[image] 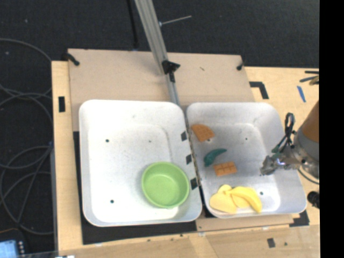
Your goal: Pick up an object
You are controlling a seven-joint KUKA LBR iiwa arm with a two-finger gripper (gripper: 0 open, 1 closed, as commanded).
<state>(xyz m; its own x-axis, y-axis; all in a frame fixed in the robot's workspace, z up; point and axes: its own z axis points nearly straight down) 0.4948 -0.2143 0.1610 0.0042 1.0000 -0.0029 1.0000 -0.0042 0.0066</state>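
Pincer [267, 165] stood at 3 o'clock edge of right bin [269, 114]; opening could not be judged, nothing seen gripped. Step judged: approach. Nearest object, yellow banana [236, 199], lay at 7 o'clock of it, near. Next move called for lowering over it.

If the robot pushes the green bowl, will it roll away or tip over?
Probably neither. The green bowl sits upright on a flat base in the left bin, so it would likely slide. It looks like thin plastic, so probably light. Its smooth round rim may slip from the gripper.
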